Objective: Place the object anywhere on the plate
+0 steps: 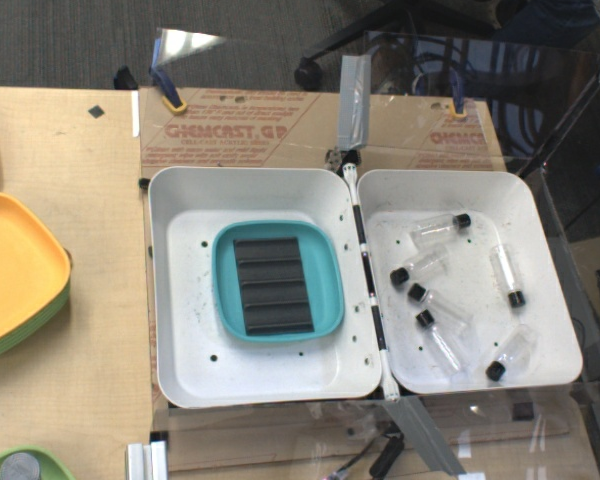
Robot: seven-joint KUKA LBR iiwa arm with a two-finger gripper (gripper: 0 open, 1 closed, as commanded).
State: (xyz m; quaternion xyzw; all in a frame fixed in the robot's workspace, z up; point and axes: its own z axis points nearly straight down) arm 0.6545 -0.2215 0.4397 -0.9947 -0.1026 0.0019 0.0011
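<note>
Six small clear tubes with black caps lay scattered in the right-hand bin [546, 230], all of them well to the right of the teal plate [223, 268] and none touching it. The nearest tube [427, 264] lay just past the seam between the two bins, with two more black caps close beside it. Another tube [436, 230] lay further back from the plate, one [504, 268] lay far to its right, and the last [514, 349] rested in the corner farthest from it, toward the front.

The plate itself sat flat in the middle of the left-hand bin [180, 353], apart from every wall. A dark ribbed block [273, 286] lay on the plate, filling most of its floor and running front to back.

Behind the plate, a sheet of printed cardboard [240, 128] lay under the back edges of both bins. Well to the left of the plate, on the wooden bench [70, 168], sat a stack of yellow dishes [15, 268]; a green round thing [20, 463] showed at the front left corner.
</note>
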